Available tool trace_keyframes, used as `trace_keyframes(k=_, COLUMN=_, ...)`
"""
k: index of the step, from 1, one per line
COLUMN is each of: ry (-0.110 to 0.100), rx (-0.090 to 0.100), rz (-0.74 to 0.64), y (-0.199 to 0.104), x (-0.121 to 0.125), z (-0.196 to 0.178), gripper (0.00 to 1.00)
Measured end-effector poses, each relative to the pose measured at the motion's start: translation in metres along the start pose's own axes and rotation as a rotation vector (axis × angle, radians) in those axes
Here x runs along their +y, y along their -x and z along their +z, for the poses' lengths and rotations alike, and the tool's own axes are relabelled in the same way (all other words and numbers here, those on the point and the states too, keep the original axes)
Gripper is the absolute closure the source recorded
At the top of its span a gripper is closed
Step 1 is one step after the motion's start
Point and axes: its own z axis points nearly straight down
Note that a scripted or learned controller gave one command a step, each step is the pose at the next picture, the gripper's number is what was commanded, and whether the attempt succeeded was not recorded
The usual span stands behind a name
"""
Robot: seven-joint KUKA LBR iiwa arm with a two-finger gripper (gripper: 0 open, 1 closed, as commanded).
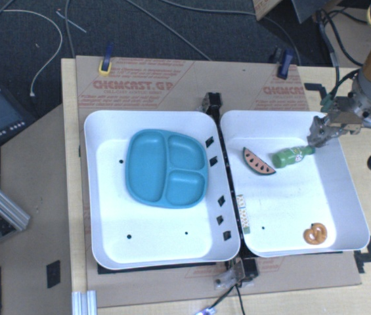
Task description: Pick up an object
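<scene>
I saw the gripper (319,135) low over the right bin (349,195), but I could not tell how it was set. The green bottle (291,156) lay just beside it, touching the watermelon slice (258,162). The pretzel (316,233) sat well apart.

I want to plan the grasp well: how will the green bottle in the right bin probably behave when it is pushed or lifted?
The green bottle lies on its side and looks round, so it may roll on the smooth bin floor. It looks like a small toy, probably light and stiff. A push toward the watermelon slice beside it may shift both.
</scene>
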Motion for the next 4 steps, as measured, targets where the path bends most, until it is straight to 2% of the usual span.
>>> trace_keyframes(k=2, ry=0.000, rx=-0.001, rz=0.001, y=-0.112, x=0.030, z=0.024, gripper=1.00)
trace_keyframes(k=4, ry=0.001, rx=-0.001, rz=0.002, y=-0.199, x=0.072, z=0.057, gripper=1.00)
